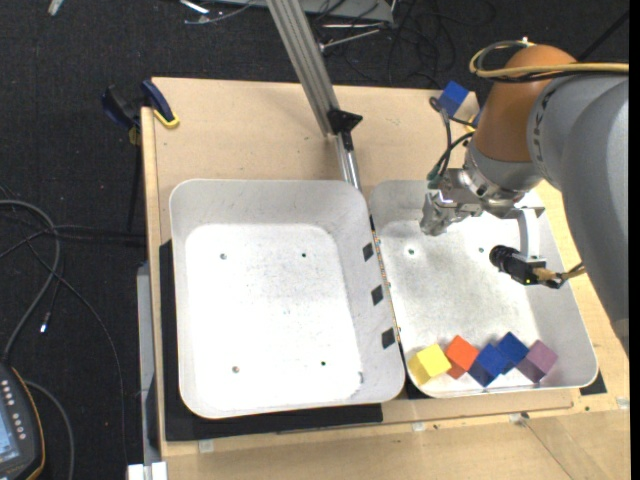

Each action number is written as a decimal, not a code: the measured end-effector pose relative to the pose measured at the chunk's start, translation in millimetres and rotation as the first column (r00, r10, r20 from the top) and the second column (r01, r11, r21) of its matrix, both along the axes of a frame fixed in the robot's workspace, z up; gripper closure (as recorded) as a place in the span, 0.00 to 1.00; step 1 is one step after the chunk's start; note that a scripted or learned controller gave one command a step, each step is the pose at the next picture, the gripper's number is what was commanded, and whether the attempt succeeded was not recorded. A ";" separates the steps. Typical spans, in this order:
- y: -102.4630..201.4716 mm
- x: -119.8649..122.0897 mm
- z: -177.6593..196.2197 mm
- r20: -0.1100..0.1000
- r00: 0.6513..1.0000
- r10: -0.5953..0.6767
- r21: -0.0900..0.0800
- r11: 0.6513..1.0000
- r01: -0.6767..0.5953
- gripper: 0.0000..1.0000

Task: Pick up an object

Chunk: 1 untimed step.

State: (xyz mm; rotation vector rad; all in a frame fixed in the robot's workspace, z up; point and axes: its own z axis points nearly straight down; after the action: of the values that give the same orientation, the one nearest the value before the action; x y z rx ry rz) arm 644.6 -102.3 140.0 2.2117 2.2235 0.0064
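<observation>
While its fingertips blur, gripper [437, 218] above right bin [455, 273], blocks [485, 358] apart

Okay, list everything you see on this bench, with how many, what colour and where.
bins: 2, white, side by side on the bench; left bin, right bin
yellow block: 1, right bin, near edge
orange block: 1, beside the yellow one
blue block: 1, right of the orange one
purple block: 1, right end of the row
bench: 1, tan wood
clamp: 1, black and blue, bench's far left corner
arm: 1, grey and orange, from the right
gripper: 1, over the right bin's far part
</observation>
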 end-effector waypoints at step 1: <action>112.8 -51.2 100.0 0.000 1.000 0.006 0.004 1.000 -0.006 1.00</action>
State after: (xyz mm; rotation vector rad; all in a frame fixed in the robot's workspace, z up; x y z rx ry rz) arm 593.3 10.5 240.1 2.2075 2.2325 0.0110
